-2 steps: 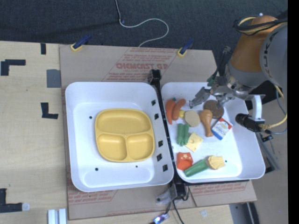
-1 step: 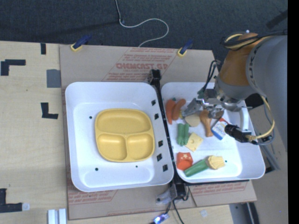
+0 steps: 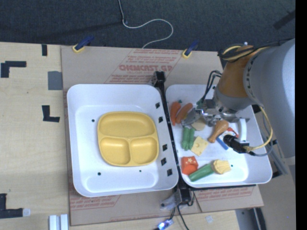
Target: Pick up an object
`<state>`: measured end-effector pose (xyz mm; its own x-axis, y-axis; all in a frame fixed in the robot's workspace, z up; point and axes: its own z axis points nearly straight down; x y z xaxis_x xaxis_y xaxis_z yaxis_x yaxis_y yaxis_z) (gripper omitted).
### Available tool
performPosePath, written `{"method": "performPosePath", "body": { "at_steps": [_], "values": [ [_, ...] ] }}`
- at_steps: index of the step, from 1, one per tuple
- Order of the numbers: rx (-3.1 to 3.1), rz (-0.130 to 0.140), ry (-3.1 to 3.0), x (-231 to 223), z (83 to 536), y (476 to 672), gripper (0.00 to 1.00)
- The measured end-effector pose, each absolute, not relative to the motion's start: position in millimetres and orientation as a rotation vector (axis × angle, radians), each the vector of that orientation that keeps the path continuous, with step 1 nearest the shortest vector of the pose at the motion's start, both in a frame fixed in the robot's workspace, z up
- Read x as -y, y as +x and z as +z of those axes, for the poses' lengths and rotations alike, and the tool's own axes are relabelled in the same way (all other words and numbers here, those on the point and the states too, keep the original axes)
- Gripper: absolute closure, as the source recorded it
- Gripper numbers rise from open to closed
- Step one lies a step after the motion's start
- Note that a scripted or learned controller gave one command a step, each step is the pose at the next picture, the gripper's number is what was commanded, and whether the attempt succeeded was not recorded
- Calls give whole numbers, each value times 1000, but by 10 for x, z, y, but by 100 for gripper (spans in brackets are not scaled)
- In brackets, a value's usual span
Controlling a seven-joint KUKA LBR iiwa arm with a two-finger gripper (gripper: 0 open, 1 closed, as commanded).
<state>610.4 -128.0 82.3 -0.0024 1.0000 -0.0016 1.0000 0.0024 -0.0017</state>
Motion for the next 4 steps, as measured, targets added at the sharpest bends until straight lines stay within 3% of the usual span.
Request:
{"method": "performPosePath", "body": {
  "at_steps": [1,4],
  "values": [
    [2224,2,-2220,1279,947,6111,100],
    [2226,-4,-2221,1191,2274,6109,100]
  ]
}}
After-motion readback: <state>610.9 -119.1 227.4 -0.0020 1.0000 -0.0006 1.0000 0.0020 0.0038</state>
